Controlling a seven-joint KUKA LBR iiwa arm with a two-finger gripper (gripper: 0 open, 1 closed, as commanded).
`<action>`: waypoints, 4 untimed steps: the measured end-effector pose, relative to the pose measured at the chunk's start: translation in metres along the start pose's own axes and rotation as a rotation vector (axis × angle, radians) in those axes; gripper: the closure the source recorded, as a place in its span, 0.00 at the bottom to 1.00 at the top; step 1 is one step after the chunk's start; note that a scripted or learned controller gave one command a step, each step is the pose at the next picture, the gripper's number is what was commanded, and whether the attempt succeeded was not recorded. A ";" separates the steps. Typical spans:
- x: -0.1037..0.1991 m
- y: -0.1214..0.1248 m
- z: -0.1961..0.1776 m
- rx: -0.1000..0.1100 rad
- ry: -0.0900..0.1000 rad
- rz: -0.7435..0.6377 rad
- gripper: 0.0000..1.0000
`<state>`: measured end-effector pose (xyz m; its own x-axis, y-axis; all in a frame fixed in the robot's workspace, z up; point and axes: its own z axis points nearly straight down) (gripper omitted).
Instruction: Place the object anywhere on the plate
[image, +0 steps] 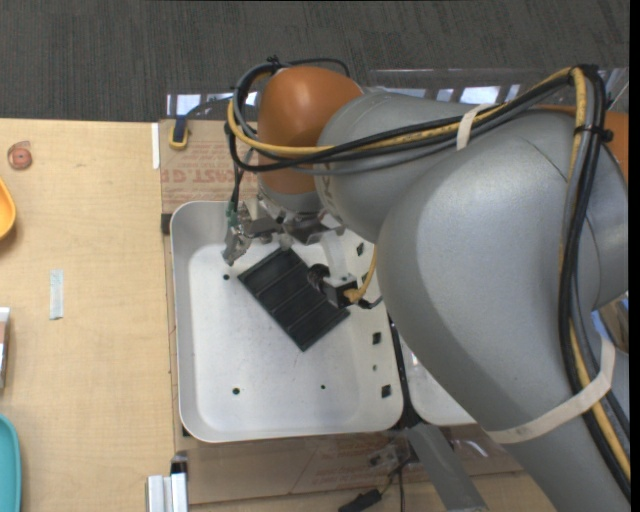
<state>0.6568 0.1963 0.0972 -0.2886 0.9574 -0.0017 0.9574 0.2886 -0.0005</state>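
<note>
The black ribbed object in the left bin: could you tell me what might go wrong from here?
The black ribbed object lies flat on the white bin floor, so the gripper above its upper edge may fail to catch it or only nudge it. The big grey arm covers the neighbouring bin, so the drop could go unseen.

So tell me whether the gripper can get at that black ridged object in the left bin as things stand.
Probably yes. The gripper hangs right over the upper end of the black ridged object, which lies flat in the left bin with nothing lying on top of it.
</note>
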 end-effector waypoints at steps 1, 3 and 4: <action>-0.004 0.001 0.002 0.003 0.002 -0.530 0.00; 0.032 0.003 0.005 -0.003 0.000 -0.645 0.00; 0.031 0.004 0.005 0.000 0.000 0.087 0.00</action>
<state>0.6515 0.2272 0.0919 -0.2043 0.9789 -0.0022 0.9789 0.2043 -0.0005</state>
